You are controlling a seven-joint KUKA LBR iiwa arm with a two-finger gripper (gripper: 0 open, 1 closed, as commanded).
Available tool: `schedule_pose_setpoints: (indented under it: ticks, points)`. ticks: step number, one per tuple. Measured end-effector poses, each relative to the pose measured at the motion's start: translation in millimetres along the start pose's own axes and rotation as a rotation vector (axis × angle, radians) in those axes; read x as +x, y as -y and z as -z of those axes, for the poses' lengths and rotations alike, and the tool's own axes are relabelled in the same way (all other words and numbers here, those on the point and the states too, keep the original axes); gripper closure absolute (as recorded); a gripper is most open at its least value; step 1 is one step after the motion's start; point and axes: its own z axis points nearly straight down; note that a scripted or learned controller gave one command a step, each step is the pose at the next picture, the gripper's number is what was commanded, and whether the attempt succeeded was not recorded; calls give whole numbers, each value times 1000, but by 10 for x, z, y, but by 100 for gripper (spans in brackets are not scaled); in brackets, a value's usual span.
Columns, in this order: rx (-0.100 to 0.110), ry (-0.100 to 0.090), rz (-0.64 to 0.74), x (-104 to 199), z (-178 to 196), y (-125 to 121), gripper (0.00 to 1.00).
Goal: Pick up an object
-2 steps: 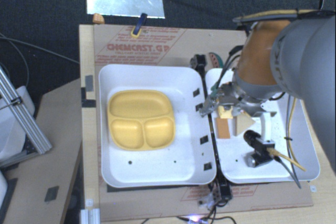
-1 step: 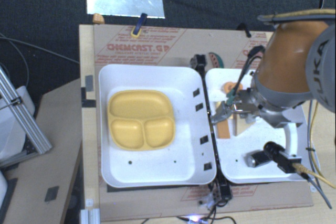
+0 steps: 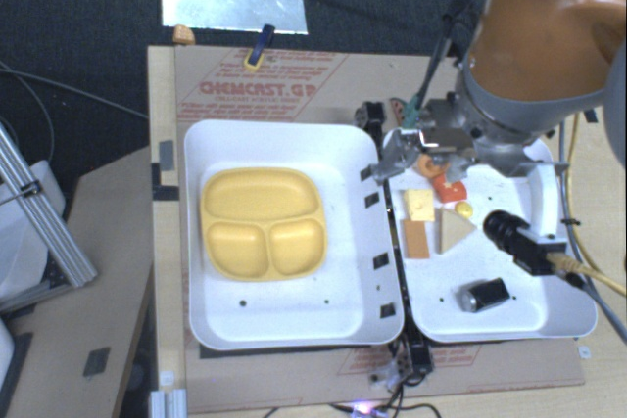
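Just below our tool, at the right bin's upper left, the orange piece and yellow block lie nearest, tan slab running lengthwise beyond; we can't tell the tool's opening.

1. 1 fixed camera looks down at a slant on the table, from moderate height.
2. Both white bins lie below and left of the tool.
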Motion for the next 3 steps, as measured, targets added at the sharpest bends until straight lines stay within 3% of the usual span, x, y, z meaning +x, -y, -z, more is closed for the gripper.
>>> schedule_pose_setpoints:
  ticks: [1, 2, 3]
  points:
    - [10, 5, -3, -43, 39, 1, 100]
    - [16, 4, -1, 931, -234, -129, 100]
    - [13, 5, -3, 876, -106, -138, 100]
